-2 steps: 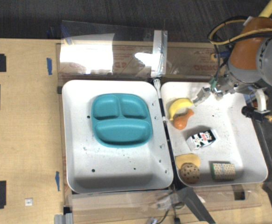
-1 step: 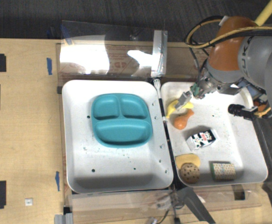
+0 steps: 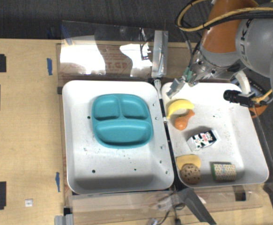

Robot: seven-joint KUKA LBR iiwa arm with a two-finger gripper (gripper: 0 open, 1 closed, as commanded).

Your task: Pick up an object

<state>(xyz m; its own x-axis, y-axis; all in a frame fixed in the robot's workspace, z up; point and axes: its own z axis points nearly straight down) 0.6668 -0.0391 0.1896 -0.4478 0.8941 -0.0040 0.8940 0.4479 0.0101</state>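
1. A grey robot arm with an orange band reached in from the right, over the back of the right bin.
2. Its gripper hung near that bin's back left corner, just above a yellow banana; how it was set could not be told, and nothing was seen held.
3. An orange carrot touched the banana's front.
4. A black-and-white box lay mid-bin.
5. A brown cookie and a small can lay near the front edge.
6. The left bin held a teal divided tray.
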